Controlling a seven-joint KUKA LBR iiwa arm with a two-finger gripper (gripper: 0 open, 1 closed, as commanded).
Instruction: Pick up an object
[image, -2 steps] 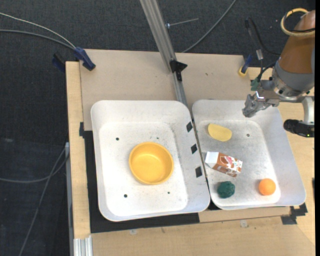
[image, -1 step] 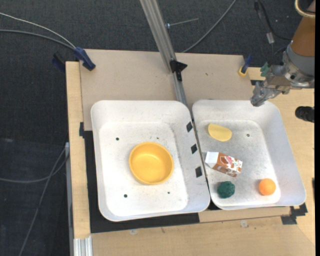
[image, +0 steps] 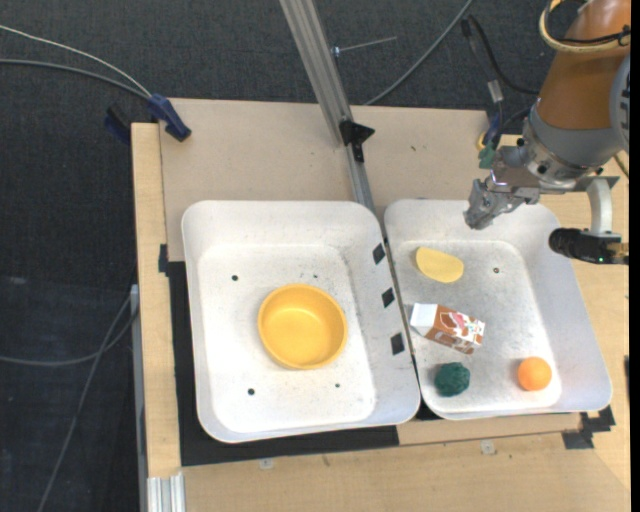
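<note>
Robotics lab, plywood table (image: 250, 150) on dark carpet (image: 60, 300), loose cables (image: 70, 55) upper left, metal camera pole (image: 320, 60) top centre

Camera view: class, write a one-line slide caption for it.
Claw above the right bin's far rim; yellow bowl in the left bin.

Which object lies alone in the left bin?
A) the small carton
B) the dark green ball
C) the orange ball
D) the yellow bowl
D: the yellow bowl sits by itself in the left bin, while the carton, orange ball and green ball lie in the right bin.
</note>
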